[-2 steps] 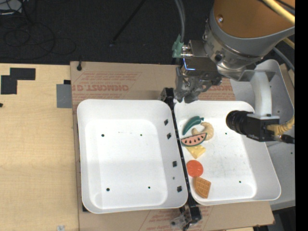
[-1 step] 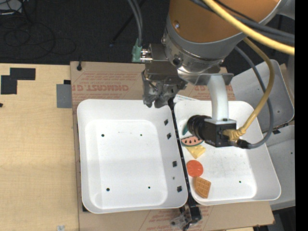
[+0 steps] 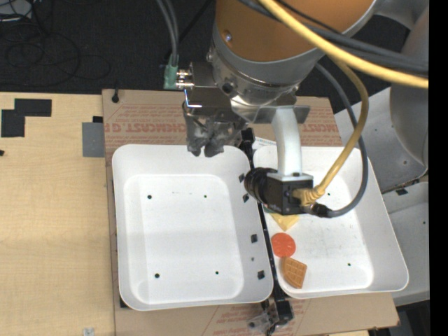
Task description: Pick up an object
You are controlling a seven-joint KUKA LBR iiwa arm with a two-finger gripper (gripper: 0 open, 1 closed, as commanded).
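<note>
My gripper (image 3: 210, 137) hangs over the far rim of the left bin (image 3: 124, 208), near its back right corner, and I see nothing in it. Three small things lie in the right bin (image 3: 387, 247) by its left wall. A yellow wedge (image 3: 285, 222) is partly covered by the robot's own hardware. Just in front of it sits a red round disc (image 3: 283, 245). An orange waffle-patterned piece (image 3: 295, 273) lies closest to the bin's front edge. All three are well to the right of the gripper and nearer the camera.
The arm's big orange and grey body fills the upper middle and hides the right bin's back part. A black divider strip (image 3: 262, 250) runs between the bins. Brown cardboard (image 3: 140, 121) lies under both bins, with the wooden bench (image 3: 49, 208) to the left.
</note>
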